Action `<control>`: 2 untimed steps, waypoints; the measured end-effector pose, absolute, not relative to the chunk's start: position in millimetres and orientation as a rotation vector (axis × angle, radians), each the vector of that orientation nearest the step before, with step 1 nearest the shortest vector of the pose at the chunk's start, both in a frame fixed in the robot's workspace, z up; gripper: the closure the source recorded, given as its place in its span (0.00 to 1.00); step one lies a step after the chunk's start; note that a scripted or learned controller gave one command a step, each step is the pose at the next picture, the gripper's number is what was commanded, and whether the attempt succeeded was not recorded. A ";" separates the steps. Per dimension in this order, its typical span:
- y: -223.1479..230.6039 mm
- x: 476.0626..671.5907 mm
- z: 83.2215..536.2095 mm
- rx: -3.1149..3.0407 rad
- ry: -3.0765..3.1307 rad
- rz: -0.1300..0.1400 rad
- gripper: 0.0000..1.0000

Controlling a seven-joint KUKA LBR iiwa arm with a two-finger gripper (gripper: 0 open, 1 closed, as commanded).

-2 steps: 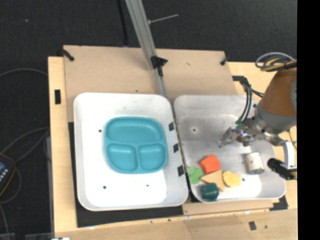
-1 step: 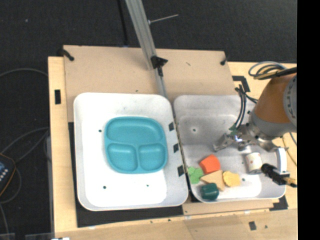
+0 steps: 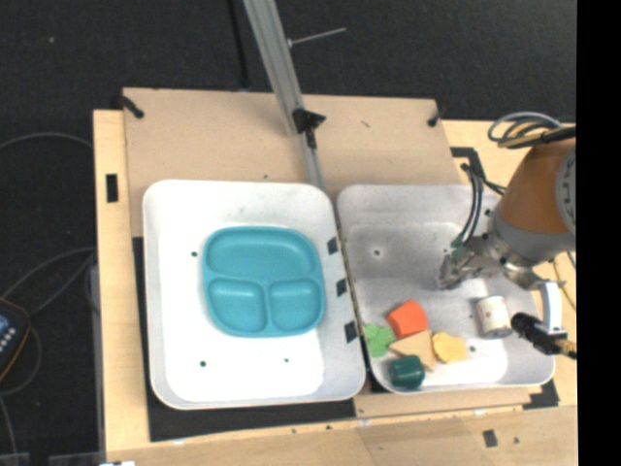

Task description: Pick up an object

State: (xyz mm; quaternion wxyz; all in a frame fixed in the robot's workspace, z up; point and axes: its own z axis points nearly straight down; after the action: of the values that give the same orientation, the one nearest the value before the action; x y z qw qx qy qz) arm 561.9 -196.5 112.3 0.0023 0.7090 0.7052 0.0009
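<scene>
Two white bins sit side by side: the left bin (image 3: 175, 260) holds one teal divided tray (image 3: 262, 280), the right bin (image 3: 388, 221) one orange block (image 3: 408, 316), one tan block (image 3: 412, 347), one yellow piece (image 3: 448, 347), one light green piece (image 3: 376, 338), one dark green piece (image 3: 407, 371) and one white cylinder (image 3: 492, 314), while the gripper (image 3: 452, 271) hangs low over bare floor, its opening impossible to tell, nothing visibly in it.

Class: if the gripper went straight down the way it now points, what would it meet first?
Probably the bare floor of the right bin. The gripper hangs above and left of the orange block, apart from the pile, though depth is hard to judge.
</scene>
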 end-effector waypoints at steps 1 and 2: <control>-206.6 558.3 167.8 2.218 2.216 0.003 1.00; -209.4 557.8 232.8 2.211 2.218 0.006 1.00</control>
State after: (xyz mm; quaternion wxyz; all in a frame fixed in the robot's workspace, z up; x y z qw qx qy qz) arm 557.8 -209.4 232.8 0.0047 0.7060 0.7081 0.0019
